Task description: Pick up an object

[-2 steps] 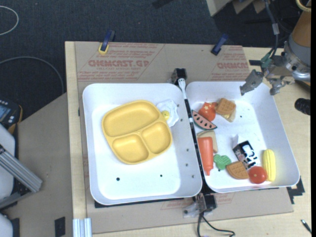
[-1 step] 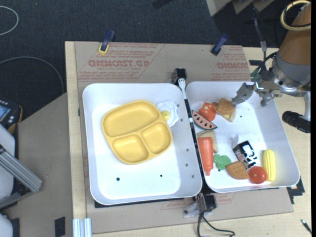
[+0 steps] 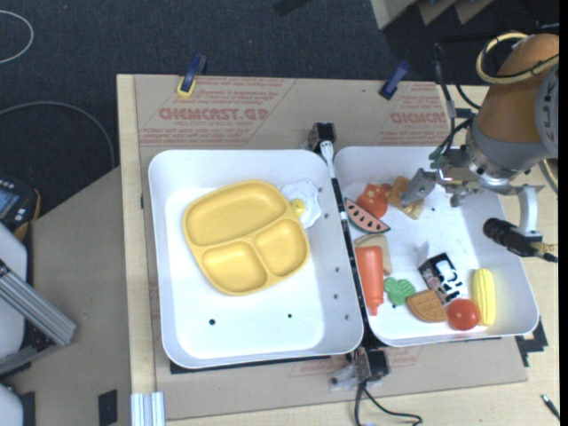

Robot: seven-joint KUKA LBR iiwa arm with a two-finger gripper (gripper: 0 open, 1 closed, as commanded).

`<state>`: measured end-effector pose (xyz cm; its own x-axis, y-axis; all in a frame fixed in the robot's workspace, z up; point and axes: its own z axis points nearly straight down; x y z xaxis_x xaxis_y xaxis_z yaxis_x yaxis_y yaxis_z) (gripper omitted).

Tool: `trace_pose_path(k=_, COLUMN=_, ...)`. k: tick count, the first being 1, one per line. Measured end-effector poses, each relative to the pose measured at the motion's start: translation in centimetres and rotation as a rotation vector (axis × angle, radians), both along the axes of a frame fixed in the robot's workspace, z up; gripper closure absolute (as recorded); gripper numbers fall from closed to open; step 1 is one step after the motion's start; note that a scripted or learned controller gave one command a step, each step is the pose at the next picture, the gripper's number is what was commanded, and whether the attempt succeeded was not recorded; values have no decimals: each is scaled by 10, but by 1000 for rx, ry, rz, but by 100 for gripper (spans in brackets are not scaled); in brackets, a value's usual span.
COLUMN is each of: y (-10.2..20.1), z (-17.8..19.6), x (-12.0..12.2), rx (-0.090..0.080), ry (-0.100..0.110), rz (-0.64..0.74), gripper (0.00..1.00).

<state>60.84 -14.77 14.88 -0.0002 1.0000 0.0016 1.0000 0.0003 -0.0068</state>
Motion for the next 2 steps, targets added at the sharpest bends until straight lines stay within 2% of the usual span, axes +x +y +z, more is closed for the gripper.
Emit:
trace_pose_path(k=1, y=-3, z=-62, x=-6, rx=0, ry=1, rz=-1, gripper=0)
trace_pose_path(k=2, y=-3, z=-64, x=-7, rx=-1, ry=-4, rz=-1, gripper=0)
